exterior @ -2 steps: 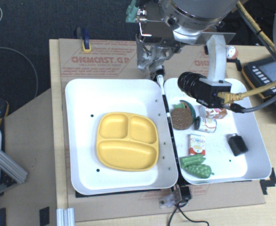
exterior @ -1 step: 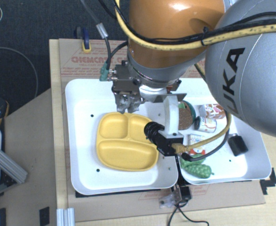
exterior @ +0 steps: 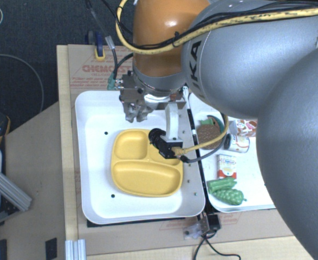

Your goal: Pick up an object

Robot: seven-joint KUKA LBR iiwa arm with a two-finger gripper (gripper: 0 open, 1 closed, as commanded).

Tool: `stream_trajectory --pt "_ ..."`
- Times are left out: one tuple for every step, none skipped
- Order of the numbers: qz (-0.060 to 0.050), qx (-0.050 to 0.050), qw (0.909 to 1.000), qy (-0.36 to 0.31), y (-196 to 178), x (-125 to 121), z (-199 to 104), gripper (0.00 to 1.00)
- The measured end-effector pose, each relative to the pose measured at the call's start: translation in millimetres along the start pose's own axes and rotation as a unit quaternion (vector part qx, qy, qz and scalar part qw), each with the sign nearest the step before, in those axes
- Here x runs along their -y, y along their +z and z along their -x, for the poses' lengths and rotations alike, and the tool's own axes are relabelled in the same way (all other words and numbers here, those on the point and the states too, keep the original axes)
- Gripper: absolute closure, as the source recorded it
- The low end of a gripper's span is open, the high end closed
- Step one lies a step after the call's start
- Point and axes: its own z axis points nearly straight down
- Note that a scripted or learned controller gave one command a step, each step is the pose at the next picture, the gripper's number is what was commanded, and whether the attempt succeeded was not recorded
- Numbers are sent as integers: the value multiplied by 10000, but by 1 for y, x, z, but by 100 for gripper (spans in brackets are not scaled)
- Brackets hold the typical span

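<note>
Looming closest to the lens, the grey arm with its orange band sweeps in from the right and hides much of the right bin. Below its wrist, the yellow plate, a divided plastic dish with three compartments, lies flat in the left bin, toward that bin's right half and near the wall shared with the other bin. It looks stiff, light and smooth, so it would likely slip if pinched on a flat face; the raised outer rim or one of the dividing ridges seems the best place to take hold, and the far rim lies closest to the claw. The claw hangs over the far part of the left bin, just beyond the plate's far edge, and nothing is seen between its fingers; whether they stand wide or narrow cannot be told from this slant. A black part on a cable sits over the plate's far right corner. In the right bin, a green pea pod toy lies near the front, a small red and white packet just behind it, and a brown item farther back, partly covered by the arm. Both bins rest on a cardboard sheet on the bench.
</note>
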Motion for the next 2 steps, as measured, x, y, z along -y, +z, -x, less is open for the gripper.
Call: stream_trajectory --pt "29 -27 10000 2 -71 72 67 100" --pt "11 -19 10000 13 13 43 159 100"
